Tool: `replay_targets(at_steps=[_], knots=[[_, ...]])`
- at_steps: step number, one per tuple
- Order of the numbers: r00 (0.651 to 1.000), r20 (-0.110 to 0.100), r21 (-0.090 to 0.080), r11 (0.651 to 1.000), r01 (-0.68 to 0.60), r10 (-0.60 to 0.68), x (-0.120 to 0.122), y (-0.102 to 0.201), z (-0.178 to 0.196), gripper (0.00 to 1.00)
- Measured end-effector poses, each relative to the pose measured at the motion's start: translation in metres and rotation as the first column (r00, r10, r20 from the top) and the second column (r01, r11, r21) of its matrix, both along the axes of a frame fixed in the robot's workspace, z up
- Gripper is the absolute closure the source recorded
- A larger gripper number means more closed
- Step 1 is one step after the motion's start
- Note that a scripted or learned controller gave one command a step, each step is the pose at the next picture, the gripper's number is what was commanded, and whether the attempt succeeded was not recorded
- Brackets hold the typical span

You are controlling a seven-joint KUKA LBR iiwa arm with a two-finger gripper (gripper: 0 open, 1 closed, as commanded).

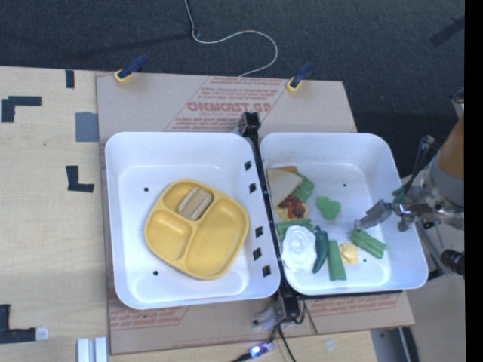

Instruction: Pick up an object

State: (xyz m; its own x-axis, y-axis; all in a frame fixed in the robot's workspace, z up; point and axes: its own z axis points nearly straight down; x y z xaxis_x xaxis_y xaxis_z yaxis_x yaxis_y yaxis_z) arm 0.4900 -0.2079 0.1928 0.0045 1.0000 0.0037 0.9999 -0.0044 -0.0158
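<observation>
My gripper (371,218) hangs over the right part of the right bin (377,151), its tip just above a light green ridged piece (368,243). Nothing is visibly held in it. Toy foods lie in this bin: a sandwich slice (283,178) at the back left, a small red piece (293,206), a green heart-like piece (328,207), a white lump (298,247), a dark green pepper (321,251), a green stick (335,265) and a small yellow piece (349,253).
The left bin (128,157) holds a yellow divided plate (198,230) with a tan slice (195,200) in its back compartment. A black divider clip strip (260,202) runs between the bins. The arm (445,179) enters over the right bin's right rim.
</observation>
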Motion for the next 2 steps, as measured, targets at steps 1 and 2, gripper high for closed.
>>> replay_targets(at_steps=[1,2], knots=[[1.000,0.013,-0.003,1.000,-0.005,0.005,0.003,0.001,0.007,0.00],[1.000,0.010,-0.002,1.000,-0.005,0.005,-0.006,0.006,-0.042,0.00]])
